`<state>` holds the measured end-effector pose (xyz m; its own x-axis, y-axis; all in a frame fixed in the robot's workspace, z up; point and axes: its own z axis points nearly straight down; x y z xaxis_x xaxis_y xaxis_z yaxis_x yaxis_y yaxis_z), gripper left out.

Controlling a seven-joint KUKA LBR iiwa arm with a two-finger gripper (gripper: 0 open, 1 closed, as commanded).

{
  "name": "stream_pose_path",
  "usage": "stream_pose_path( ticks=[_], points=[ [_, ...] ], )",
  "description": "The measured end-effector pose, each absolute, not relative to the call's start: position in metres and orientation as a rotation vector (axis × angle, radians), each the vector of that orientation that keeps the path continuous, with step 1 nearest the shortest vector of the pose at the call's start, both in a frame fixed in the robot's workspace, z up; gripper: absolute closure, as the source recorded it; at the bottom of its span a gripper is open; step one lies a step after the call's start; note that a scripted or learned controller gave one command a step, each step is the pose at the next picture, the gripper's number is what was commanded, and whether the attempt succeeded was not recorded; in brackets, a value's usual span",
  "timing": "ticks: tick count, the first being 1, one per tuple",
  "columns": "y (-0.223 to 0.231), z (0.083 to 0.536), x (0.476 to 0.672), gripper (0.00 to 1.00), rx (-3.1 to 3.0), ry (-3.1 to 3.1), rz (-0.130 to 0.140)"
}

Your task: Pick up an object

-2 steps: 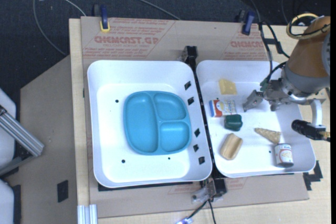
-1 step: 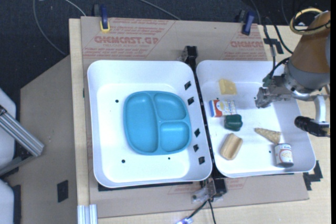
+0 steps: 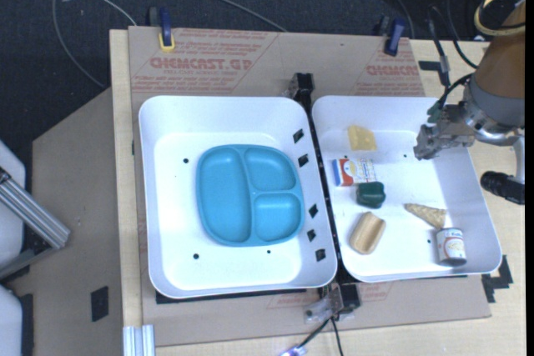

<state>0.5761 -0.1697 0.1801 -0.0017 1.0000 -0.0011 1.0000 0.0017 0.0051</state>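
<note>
Objects for picking lie loose in the right bin (image 3: pixel 467 179), the one on the arm's side of the counter (image 3: pixel 125 179). Near that bin's far edge sits a pale yellow wedge (image 3: pixel 361 137). Just nearer the camera is a small flat carton (image 3: pixel 355 172) printed in red, white and blue, and touching its near edge is a dark green rounded piece (image 3: pixel 370 195). A tan bread-like roll (image 3: pixel 366 233) lies tilted below the green piece, apart from it. To the right of these, a beige cone-shaped item (image 3: pixel 426 214) lies on its side, and a small can (image 3: pixel 451 246) with a red and white label stands near the bin's near right corner.

In the left bin (image 3: pixel 158 137) rests a blue divided plate (image 3: pixel 249 194) with three compartments, roughly centred on the bin floor.

The end effector (image 3: pixel 430 142) hangs over the far right part of the right bin, well apart from the yellow wedge and above the cone-shaped item in the view. Nothing shows between its fingers, and whether they stand wide or narrow I cannot tell from this angle. The grey arm (image 3: pixel 501 96) with its orange band enters from the right edge
</note>
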Motion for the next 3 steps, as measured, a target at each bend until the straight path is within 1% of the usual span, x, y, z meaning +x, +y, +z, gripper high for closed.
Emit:
stream_pose_path(
  ticks=[1,2,3],
  points=[
    [-0.17,0.219,0.577,1.0,2.218,2.221,0.003],
    [-0.116,0.211,0.569,1.0,2.219,2.23,0.0],
    [-0.063,0.225,0.556,1.0,2.219,2.228,0.0]
  ],
)
